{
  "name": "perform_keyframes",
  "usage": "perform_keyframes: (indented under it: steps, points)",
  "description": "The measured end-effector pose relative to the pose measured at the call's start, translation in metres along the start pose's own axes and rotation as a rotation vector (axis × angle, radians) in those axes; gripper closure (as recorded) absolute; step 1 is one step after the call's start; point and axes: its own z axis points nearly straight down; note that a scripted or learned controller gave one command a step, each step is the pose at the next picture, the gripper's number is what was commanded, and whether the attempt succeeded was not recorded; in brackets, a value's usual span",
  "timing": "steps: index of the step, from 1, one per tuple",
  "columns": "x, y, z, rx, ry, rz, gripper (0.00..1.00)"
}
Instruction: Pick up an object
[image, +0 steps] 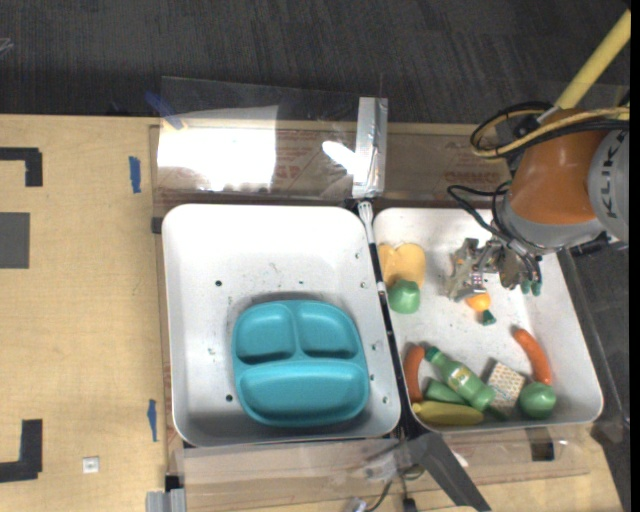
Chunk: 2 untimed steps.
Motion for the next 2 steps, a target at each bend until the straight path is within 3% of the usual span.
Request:
perform_keyframes:
  steps: [1,2]
  points:
    - [-0.043,0.068,-0.088,-0.004,0.01,-0.006,1.0]
    - [-0.017,0.083,-0.173,-0.002,0.01,0.11,1.0]
